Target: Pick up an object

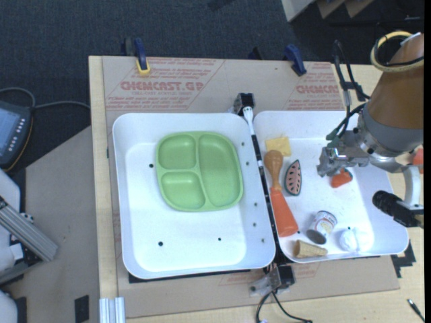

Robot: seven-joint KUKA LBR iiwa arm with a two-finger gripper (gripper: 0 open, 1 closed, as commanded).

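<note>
Two white bins (135,200), one green plate (200,170)

The tabletop (101,180) is a pale board whose far strip carries a sheet printed with red lettering (161,85). Two blue clamps grip the far edge: one (141,54) beyond the left bin's far left corner, the other (294,59) beyond the right bin. The left bin (135,234), shallow and white with rounded corners, rests directly on the board. The right bin (377,237) lies just beside the left bin, their long rims touching along a dark seam. A small black fitting (244,103) sits at the far end of that seam, and another (279,276) sits at its near end, with cables trailing off the board's near edge.
</note>
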